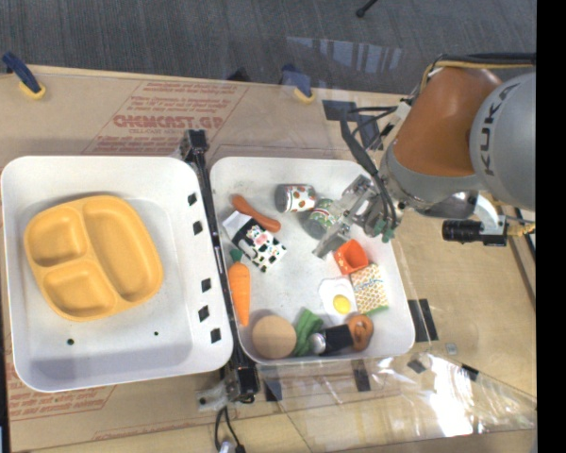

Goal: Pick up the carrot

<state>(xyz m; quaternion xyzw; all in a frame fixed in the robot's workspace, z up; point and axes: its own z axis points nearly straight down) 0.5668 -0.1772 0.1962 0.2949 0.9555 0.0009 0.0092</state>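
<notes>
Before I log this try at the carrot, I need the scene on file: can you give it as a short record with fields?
carrot: lying at the left edge of the right bin, untouched
hand: over the right bin's upper right, apart from the carrot
right bin: also holds a sausage, egg, fried egg
left bin: holds a yellow divided plate
task status: carrot not yet picked up

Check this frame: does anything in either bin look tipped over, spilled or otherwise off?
Mostly ordinary clutter. Two cans lie tipped on their sides in the right bin, beside the gripper. The carrot lies intact along that bin's left wall. The yellow tray sits slightly askew in the left bin.
</notes>
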